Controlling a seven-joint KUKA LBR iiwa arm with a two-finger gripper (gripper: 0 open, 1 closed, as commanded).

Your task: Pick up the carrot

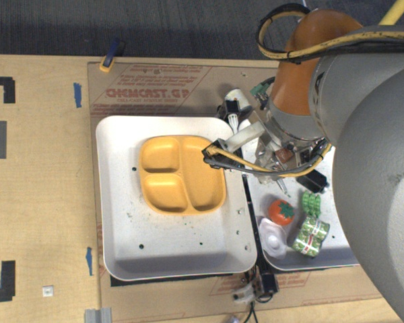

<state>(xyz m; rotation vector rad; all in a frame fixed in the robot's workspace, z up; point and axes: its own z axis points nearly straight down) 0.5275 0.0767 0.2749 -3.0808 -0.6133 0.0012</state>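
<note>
The left bin (pixel 121 247) holds a yellow divided tray (pixel 182 173) with three compartments, lying in the bin's upper half. Dark specks are scattered on the bin floor below the tray. The right bin (pixel 323 258) holds a green block (pixel 311 203), a green-and-white can (pixel 310 237) lying on its side just below the block, and a white object (pixel 273 237) near the bin's left wall. Both bins rest on a cardboard sheet (pixel 155 86) with red print. The worktop (pixel 34 180) carries black and blue tape marks.
</note>
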